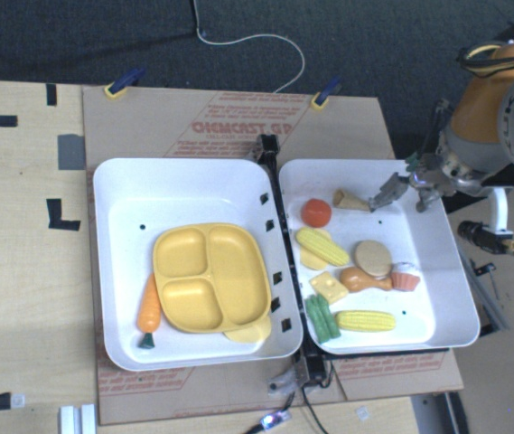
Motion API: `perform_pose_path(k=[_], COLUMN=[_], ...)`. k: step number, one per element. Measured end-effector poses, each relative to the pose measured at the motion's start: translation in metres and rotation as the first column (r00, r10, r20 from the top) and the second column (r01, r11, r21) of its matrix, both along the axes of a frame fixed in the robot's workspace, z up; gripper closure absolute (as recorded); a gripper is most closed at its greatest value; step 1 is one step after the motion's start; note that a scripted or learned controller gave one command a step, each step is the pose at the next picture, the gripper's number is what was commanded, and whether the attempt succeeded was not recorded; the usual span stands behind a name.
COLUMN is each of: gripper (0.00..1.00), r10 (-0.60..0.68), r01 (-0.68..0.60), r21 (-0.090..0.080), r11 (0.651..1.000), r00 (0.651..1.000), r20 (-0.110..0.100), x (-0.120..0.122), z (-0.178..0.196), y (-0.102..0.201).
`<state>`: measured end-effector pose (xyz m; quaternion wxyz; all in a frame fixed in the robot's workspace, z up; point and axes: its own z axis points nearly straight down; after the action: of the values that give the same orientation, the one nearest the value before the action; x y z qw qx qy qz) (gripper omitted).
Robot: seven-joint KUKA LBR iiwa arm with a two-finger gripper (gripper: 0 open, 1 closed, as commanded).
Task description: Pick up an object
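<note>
The right bin [443, 269] holds several toy foods: a red tomato [317, 212], a tan wedge [350, 201], a yellow corn cob [322, 246], a round tan bun [373, 258], an orange drumstick [363, 280], a small pink cup [405, 279], a yellow cheese piece [329, 287], a green vegetable [320, 318] and a second corn cob [365, 320]. My gripper [403, 197] hovers over the bin's far right corner, open, with nothing between its fingers. One finger [383, 193] points toward the tan wedge, just right of it.
The left bin [116, 188] holds a yellow divided plate [211, 276], a carrot [149, 306] at its left and a pale yellow piece [249, 333] at its front edge. A black divider [279, 242] separates the bins. A white cable [257, 42] lies behind.
</note>
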<state>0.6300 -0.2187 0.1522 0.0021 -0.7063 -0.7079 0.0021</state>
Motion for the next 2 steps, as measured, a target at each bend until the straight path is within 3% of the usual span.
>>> perform_pose_path(k=[1, 2], gripper=[0.00, 0.00], r10=[0.001, 0.002], r01=[-0.001, -0.002], r21=[0.000, -0.002], r11=[1.000, 1.000], r00=[1.000, 1.000], r20=[0.000, 0.004], x=[0.009, 0.009], z=[-0.055, -0.068], y=[0.005, 0.006])
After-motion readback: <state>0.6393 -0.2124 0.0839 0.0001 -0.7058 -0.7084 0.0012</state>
